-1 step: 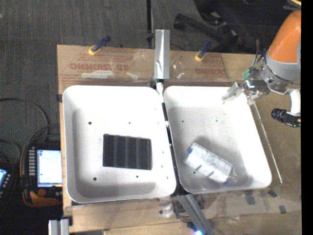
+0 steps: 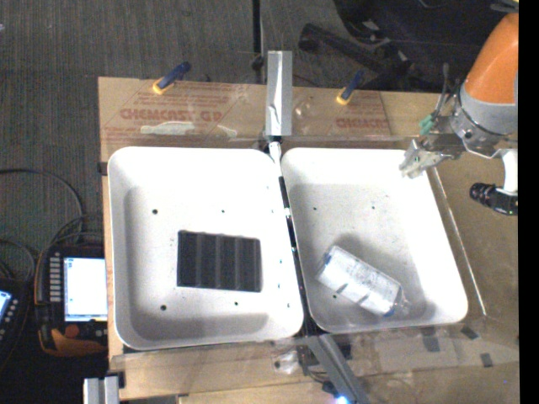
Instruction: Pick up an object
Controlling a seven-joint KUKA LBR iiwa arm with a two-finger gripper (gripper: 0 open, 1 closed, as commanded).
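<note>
A clear plastic bottle (image 2: 360, 282) with a pale label lies on its side in the right-hand bin (image 2: 370, 183), in that bin's near half. It rests at a slant, its broad base toward the divider between the two bins and its narrower capped end pointing to the near right corner. It lies alone on the white floor, apart from the walls on every side.
</note>
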